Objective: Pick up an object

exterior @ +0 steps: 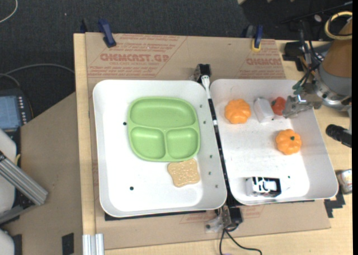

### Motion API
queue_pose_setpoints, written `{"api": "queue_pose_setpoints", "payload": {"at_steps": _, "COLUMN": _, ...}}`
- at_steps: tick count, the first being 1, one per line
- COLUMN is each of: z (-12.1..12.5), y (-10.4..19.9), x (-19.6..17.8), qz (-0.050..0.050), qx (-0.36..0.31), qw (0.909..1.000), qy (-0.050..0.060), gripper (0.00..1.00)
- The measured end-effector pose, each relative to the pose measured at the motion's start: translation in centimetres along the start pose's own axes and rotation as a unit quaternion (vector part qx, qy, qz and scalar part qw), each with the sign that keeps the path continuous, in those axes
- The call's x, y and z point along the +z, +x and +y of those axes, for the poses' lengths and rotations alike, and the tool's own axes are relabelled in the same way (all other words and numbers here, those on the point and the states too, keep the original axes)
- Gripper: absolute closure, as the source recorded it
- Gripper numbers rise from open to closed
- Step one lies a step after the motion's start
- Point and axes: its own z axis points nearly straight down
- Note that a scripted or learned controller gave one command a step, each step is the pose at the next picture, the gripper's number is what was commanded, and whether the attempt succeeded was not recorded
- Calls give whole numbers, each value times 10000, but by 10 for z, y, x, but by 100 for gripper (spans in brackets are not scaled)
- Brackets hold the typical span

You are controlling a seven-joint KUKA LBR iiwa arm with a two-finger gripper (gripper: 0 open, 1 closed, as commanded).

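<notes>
Here you see two white bins side by side on the bench: the left bin holds a green divided plate with a tan waffle-like biscuit just beside its lower edge, and the right bin holds the small things. The gripper sits at the upper right of the right bin, reaching in from the right, and you cannot tell how its tips stand, because the metal blurs into the bin wall there. Just beside it lies a small red object, touching or nearly touching a pale grey-white block; the block's long axis runs roughly up and down the view, tilted a little. The red piece is too small for you to read its shape or heading, and whether it is pinched is unclear. An orange pumpkin rests left of the block, and a second pumpkin with a dark stem spot lies nearer the middle. A black-and-white object lies along the bin's near edge, its long axis crosswise, its details hard to make out.
</notes>
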Motion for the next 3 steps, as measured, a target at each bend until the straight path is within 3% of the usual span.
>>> {"api": "queue_pose_setpoints", "payload": {"at_steps": 3, "z": 1, "y": -1, "x": -31, "qz": -30, "qx": -12, "qw": 10000, "qy": -45, "gripper": 100}}
